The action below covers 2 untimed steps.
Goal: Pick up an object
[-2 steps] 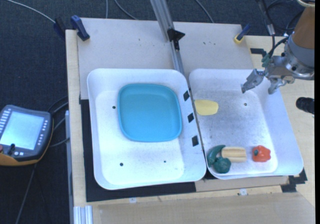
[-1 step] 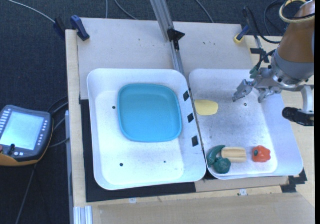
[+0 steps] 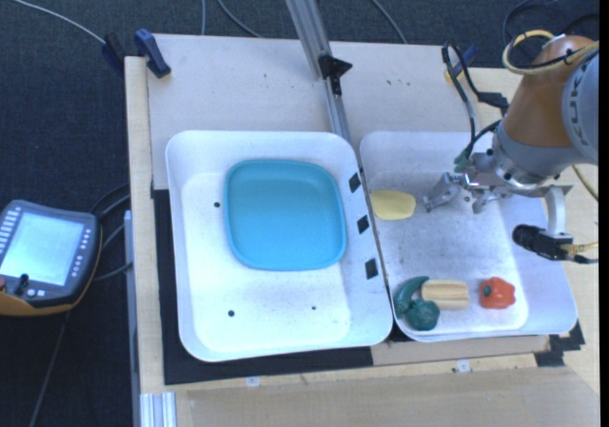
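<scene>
Bench: pale wooden top (image 3: 238,83), two white bins.
Left bin (image 3: 195,320): blue square plate (image 3: 285,214).
Right bin (image 3: 457,235): yellow soft oval lump (image 3: 393,204), long axis left-right; green pepper (image 3: 417,303), tan block (image 3: 445,295), red pepper (image 3: 496,293).
Gripper (image 3: 440,195): near lump, grip state unclear.

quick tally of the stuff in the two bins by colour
Blue: 1, the plate in the left bin
Yellow: 1, a soft lump in the right bin
Green: 1, a vegetable
Tan: 1, a block
Red: 1, a pepper
Total: 5
</scene>
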Each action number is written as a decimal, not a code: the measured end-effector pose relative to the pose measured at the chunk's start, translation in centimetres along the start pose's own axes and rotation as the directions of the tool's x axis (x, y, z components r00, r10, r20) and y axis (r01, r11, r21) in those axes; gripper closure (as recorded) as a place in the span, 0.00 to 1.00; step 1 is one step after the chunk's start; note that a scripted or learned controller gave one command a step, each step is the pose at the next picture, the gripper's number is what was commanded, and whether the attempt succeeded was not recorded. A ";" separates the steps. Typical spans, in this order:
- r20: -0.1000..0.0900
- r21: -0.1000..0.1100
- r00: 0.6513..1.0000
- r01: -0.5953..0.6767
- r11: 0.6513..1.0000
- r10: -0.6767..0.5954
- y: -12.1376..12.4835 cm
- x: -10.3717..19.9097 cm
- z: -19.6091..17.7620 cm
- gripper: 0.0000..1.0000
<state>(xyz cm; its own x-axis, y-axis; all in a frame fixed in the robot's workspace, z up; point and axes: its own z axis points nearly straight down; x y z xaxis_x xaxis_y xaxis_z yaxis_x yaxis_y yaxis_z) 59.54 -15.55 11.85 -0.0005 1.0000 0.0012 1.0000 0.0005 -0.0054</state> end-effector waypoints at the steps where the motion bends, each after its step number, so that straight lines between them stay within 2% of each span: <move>1: 0.001 -0.004 1.000 0.000 1.000 0.000 0.0 0.0 2.4 0.00; 2: 0.001 -0.007 1.000 0.000 1.000 0.000 0.1 0.0 1.2 1.00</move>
<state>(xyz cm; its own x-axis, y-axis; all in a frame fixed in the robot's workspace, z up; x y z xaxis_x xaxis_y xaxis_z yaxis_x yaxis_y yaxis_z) 59.60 -15.53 10.65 -0.0006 1.0000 -0.0001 1.0000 0.0006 0.0017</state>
